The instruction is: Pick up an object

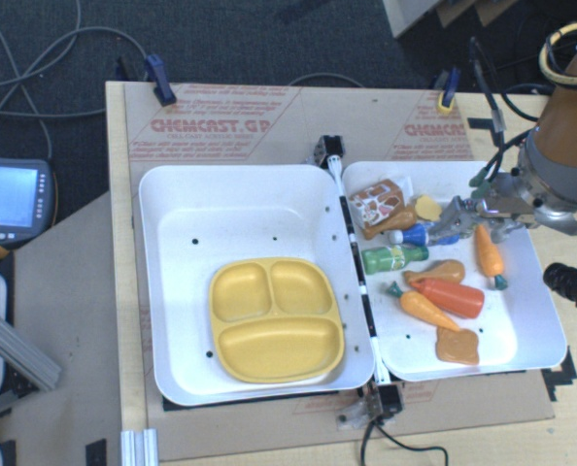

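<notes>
Bins sit side by side on my bench: the left bin point(172, 212) carries a yellow divided plate point(275, 319), and the right bin point(531, 309) holds the toy food. I see the arm point(565, 144) reaching in from the right, with its gripper point(456, 223) low over the upper middle of that bin; I cannot tell whether it has hold of anything. Just beside it lie a blue item point(413, 236), a green bottle point(393, 257) and a small yellow piece point(427, 207). A waffle-patterned brown piece point(378, 205) rests near the bin's upper left corner. An orange carrot point(489, 252) lies to the right, a red pepper point(454, 297), a second carrot point(426, 309) and a tan piece point(458, 347) lower down.
</notes>
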`<act>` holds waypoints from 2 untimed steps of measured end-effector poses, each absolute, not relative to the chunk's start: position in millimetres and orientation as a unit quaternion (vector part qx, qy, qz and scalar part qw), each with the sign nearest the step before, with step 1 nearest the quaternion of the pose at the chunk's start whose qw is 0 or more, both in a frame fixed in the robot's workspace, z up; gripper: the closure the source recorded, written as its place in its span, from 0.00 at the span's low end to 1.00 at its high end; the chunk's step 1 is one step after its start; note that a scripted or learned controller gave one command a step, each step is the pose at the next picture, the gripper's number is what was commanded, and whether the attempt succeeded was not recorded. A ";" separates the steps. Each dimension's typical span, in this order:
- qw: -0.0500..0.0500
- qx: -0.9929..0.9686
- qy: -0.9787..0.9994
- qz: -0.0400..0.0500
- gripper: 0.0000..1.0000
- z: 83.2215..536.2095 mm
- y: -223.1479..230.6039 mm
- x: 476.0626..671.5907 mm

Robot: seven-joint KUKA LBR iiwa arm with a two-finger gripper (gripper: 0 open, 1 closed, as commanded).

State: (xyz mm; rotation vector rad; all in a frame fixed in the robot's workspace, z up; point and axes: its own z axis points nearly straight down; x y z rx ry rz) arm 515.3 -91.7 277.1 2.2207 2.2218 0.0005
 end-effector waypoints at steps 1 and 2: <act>-0.005 0.708 0.706 -0.003 0.00 167.3 -110.8 494.6; -0.003 0.707 0.707 -0.001 0.00 80.1 -95.0 480.7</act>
